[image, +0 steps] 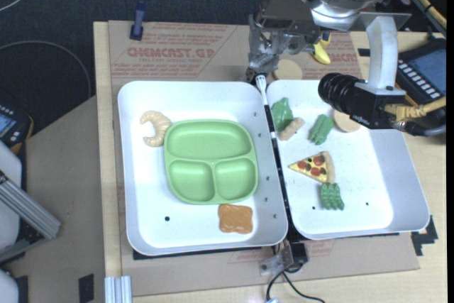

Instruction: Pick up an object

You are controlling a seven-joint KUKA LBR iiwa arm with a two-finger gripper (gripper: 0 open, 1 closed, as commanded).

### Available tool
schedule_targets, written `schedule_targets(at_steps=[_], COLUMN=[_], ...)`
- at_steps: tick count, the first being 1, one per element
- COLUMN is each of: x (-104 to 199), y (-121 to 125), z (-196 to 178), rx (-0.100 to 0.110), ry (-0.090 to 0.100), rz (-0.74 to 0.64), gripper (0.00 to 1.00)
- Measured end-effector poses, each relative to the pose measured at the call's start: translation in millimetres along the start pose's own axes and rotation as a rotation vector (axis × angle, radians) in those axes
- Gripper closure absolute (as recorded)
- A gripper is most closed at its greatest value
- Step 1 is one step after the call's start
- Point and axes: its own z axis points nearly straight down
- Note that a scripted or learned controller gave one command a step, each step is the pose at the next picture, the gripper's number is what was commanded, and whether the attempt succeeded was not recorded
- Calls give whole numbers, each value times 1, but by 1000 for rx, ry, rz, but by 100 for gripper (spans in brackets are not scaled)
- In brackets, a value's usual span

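Note:
My gripper (267, 57) hangs over the back edge of the bins, near the divider between them, with nothing seen in it. The right bin (397, 181) holds a green pepper piece (281, 111), a small tan piece (291, 128), a green pickle (320, 128), a pizza slice (313, 167) and a green leafy toy (330, 196). In the left bin (135, 174) lie a croissant (154, 127), a green divided plate (211, 160) and an orange-brown toast (235, 218). A yellow banana-like toy (321, 52) and a tan disc (289, 71) sit just behind the right bin, below the wrist.
A black cylindrical device (355, 101) on a white bracket reaches over the right bin's back right part and partly covers another tan disc (346, 124). A blue clip (137, 21) lies on the cardboard at the back left. Cables run along the right.

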Motion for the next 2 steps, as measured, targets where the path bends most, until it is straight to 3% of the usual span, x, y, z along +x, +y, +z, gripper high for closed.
schedule_targets(at_steps=[1,2], x=[44,33], y=[5,77], z=[253,305], rx=[39,22], ry=[-15,-11], rz=[-1,4], gripper=[100,100])
